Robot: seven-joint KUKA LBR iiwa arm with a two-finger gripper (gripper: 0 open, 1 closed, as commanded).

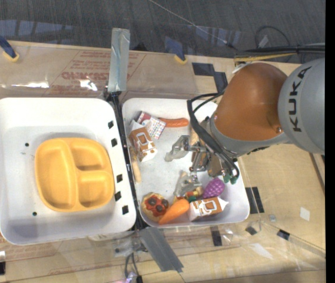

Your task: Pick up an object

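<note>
**Gripper low in the right bin, purple grapes closest**

While the gripper [192, 168] hangs low over the middle of the right bin [173, 108], I cannot tell from this slanted view whether it is spread or pressed together, and I see nothing caught in it. Just beside it toward the near wall lies a purple toy grape bunch [214, 187], which I judge the likeliest target: light, hard plastic, bumpy enough to give some bite, best pinched across its narrow width. Touching it on the near side is a small white carton [207, 207]; light and stiff, but its flat glossy faces may slip. Next along the near wall lies a carrot [175, 211], smooth and tapered, so I would take it at the thick middle. Beside that sits a pizza slice [155, 204]. Farther off, near the dividing wall, a second carton [142, 144] stands apart, and a sausage [173, 122] lies by the far wall. A yellow tray [73, 173] rests in the left bin [14, 114].
</note>
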